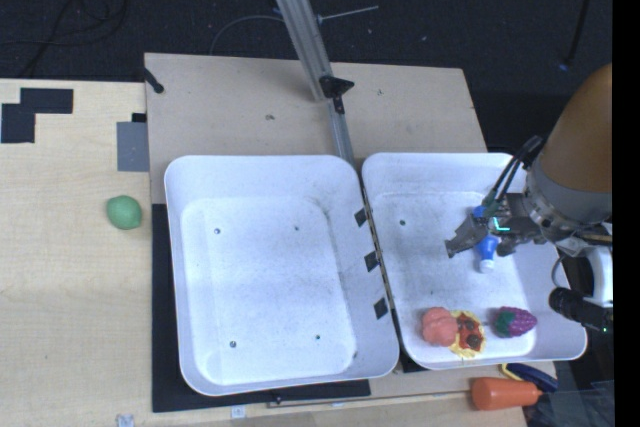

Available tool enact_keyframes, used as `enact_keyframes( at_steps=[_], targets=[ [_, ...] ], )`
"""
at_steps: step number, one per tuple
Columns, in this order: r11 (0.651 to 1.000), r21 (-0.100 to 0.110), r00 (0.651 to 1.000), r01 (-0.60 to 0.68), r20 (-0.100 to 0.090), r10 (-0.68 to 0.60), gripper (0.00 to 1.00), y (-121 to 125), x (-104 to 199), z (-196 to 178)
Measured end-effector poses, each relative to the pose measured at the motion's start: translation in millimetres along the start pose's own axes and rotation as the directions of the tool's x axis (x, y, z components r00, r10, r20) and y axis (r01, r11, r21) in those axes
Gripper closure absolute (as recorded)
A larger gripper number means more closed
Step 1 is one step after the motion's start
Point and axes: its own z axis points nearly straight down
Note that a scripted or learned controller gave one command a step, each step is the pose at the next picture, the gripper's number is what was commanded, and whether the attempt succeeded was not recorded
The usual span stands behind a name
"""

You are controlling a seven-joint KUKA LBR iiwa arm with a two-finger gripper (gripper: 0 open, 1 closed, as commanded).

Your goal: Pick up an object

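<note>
From my seat I look down on a pale wooden bench [70, 265] set against a dark floor strewn with cables, with a tan board [300, 110] laid under two shallow white bins. The gripper [476, 240] hangs low over the middle of the right bin [420, 185], dark fingers spread a little, and right beside it I see a small blue-and-white object [487, 255], upright, at or just under the fingertips. I cannot tell whether it sits between the fingers or merely next to them, nor whether the gripper is open or closed. The grey arm with its orange band [585, 140] comes in from the right.

Working outward, I count three more toys along the near edge of that bin: one pinkish-red rounded piece [437, 325], one yellow and red piece [467, 333] touching it, and one purple bunch of grapes [515, 321] a little apart. One orange carrot-like toy [503, 393] lies outside the bin, just beyond its near rim. The left bin [260, 275] has a speckled white floor. One green ball [124, 212] rests on the bench well to the left. A slanted metal rail [300, 20] rises behind the bins.
</note>
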Motion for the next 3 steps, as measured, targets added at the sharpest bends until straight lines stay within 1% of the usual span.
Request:
enact_keyframes(
  at_steps=[1,2,3],
  targets=[
    [1.000,0.000,1.000,0.000,0.000,0.000,0.00,0.0,0.0,0.0],
    [1.000,0.004,1.000,0.001,0.000,-0.001,0.00,-5.3,2.6,43.7],
    [1.000,0.005,1.000,0.000,-0.001,0.000,0.00,-16.2,1.3,98.4]
  ],
)
